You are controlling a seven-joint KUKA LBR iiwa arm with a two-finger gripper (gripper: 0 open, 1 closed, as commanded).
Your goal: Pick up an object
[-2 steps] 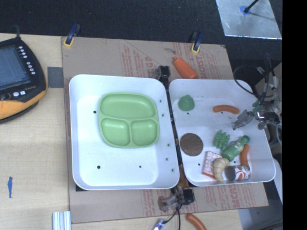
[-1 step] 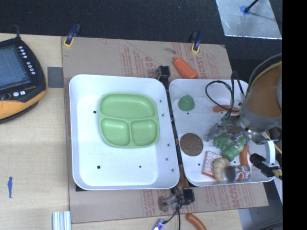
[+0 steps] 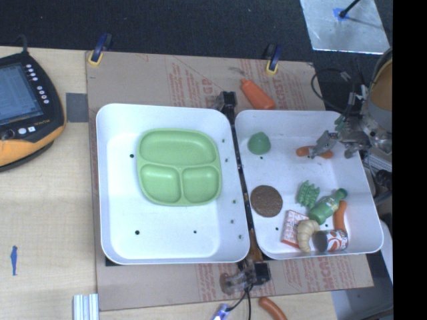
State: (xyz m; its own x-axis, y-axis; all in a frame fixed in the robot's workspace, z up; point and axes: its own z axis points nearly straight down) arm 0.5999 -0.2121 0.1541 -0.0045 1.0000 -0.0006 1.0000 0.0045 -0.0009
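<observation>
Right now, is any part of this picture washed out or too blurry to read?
Camera view: the white bins are bright, nearly washed out at the rims; the tool looks soft and its fingers can't be made out; the small items at the right bin's lower corner blur together.

The end effector [image 3: 338,144] reaches in low from the right, fingers spread.

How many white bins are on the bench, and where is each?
2. The left white bin holds a green divided plate; the right white bin holds small toy foods.
</observation>
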